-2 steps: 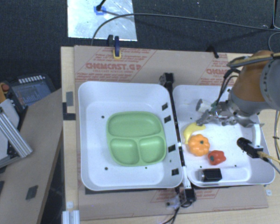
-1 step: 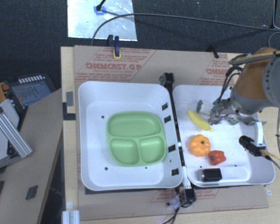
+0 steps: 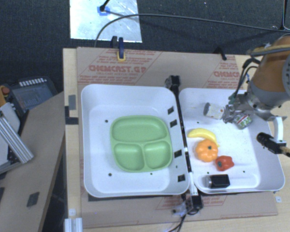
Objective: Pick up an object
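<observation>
The left bin point(image 3: 94, 144) holds a green divided plate point(image 3: 139, 143) lying flat near its middle, well apart from anything the arm could reach just now. Across the black divider, the right bin point(image 3: 268, 178) carries the loose things: a yellow banana point(image 3: 203, 134) with its long axis running roughly left to right, an orange pumpkin point(image 3: 207, 151) touching it just below, a red pepper point(image 3: 224, 163) just beside the pumpkin to the lower right, and a small black box point(image 3: 219, 181) near the front wall. Toward the back of that bin lies a small pale jar point(image 3: 213, 111) on its side, long axis again roughly left to right. Just right of the jar hangs the gripper point(image 3: 234, 115), low over the bin floor, with a shiny crumpled item point(image 3: 243, 121) close against its lower right side. Whether the gripper is spread or pressed together cannot be told from here, nor whether it pinches anything. The jar looks the likeliest target: it lies directly to the gripper's left, very near, so a short sideways shift should bring it within reach.
</observation>
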Controlling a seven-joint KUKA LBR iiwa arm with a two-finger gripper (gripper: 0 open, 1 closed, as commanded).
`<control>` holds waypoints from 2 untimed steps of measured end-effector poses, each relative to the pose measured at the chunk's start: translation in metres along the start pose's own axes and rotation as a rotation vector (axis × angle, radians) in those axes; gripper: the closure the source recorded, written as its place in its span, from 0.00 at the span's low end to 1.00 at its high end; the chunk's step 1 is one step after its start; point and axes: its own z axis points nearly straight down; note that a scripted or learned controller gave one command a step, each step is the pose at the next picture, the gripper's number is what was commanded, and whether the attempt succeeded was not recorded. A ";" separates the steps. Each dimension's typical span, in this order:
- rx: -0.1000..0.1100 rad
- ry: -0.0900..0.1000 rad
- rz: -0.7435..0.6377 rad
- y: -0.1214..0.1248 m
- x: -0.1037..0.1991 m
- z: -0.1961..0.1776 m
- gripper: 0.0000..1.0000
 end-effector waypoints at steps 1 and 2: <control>-0.001 0.000 0.003 -0.004 -0.008 -0.052 1.00; -0.001 0.000 -0.001 -0.004 -0.010 -0.096 1.00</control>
